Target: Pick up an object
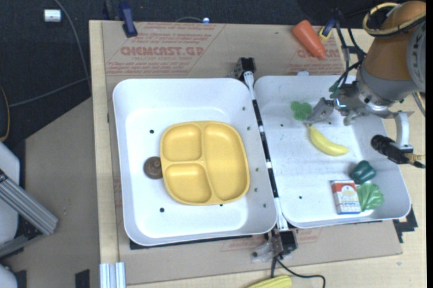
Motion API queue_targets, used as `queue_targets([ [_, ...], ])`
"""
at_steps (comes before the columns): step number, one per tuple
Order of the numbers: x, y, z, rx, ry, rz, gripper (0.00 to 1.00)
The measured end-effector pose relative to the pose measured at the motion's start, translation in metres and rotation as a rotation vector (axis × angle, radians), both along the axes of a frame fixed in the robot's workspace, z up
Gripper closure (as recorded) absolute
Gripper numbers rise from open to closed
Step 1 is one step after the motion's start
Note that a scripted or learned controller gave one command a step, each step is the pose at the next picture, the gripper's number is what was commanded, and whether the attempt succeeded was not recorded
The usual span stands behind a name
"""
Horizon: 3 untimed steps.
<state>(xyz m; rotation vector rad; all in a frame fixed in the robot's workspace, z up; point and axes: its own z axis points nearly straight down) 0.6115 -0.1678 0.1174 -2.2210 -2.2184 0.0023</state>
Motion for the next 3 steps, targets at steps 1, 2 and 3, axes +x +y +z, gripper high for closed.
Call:
queue_targets([
  [1,-0.019,0.023,-0.033,0.000,-0.001,0.001,0.00],
  [2,-0.019,0.023,-0.023,0.000,-0.004,0.000,1.00],
  [3,0.033,0.088,0.069,0.000,-0.006,0.003,1.00],
])
